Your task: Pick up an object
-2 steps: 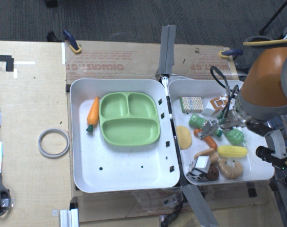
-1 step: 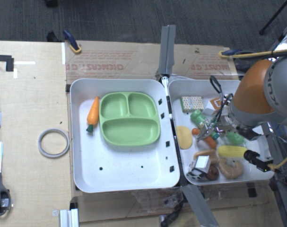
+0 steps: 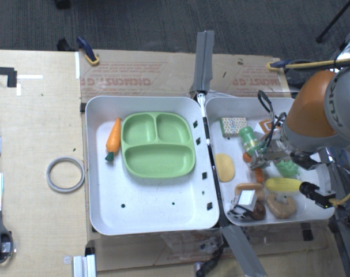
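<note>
We see the left bin (image 3: 100,206) holding a green tray (image 3: 158,145) with a carrot (image 3: 113,136) beside it, while in the right bin (image 3: 215,105) the gripper (image 3: 260,156) sits low among toy food (image 3: 283,184), its fingers' state unclear.

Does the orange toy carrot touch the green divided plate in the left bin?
Touching. In the camera view the orange toy carrot lies against the left rim of the green divided plate, with no white gap between them.
</note>
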`<move>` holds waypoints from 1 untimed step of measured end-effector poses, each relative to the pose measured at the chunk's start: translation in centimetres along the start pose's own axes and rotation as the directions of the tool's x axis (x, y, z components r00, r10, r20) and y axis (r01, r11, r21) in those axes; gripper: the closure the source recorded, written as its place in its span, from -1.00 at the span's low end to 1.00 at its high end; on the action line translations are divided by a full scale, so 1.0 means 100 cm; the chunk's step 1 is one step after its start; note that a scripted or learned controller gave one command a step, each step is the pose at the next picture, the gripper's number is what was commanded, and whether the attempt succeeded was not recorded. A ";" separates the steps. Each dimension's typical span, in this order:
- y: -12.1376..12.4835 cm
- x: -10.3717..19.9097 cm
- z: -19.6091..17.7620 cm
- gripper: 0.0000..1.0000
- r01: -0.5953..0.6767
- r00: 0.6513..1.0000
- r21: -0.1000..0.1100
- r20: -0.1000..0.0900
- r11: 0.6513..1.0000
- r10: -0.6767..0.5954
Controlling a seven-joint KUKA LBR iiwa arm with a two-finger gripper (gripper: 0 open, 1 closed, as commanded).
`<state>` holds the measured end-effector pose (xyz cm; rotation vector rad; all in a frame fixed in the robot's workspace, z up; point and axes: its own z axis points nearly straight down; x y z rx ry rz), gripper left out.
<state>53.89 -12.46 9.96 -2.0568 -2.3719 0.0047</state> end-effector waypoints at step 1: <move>0.032 0.061 -0.118 1.00 -0.106 0.994 0.000 0.001 0.994 0.106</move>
